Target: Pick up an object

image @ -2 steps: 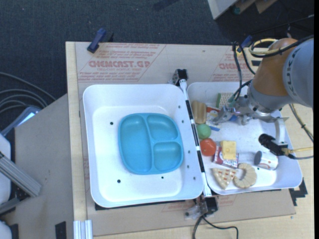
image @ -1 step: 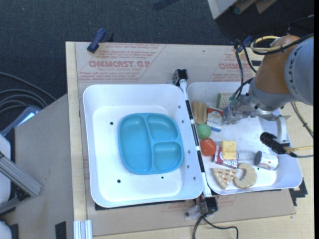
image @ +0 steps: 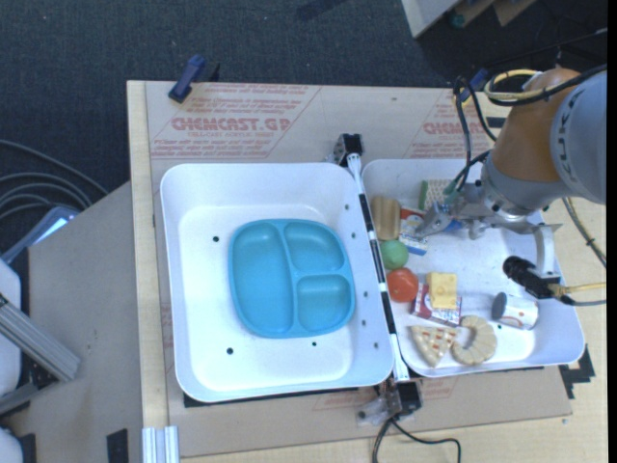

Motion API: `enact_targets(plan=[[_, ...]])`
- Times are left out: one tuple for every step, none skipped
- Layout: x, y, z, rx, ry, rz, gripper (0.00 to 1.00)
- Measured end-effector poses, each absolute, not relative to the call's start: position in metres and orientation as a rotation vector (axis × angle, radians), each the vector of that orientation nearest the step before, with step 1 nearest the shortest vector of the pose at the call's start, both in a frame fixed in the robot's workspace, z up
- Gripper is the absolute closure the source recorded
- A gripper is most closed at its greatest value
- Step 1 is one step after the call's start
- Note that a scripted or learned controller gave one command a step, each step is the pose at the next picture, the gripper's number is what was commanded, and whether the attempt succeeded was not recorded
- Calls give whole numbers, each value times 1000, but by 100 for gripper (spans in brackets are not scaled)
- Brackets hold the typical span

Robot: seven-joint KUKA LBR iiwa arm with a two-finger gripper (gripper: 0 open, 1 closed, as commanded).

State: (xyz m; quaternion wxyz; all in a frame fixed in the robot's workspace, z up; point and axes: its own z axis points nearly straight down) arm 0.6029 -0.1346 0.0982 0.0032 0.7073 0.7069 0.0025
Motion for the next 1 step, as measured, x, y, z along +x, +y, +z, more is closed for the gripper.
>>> enact_targets(plan=[[642, -111, 87, 2250, 2224, -36, 0]])
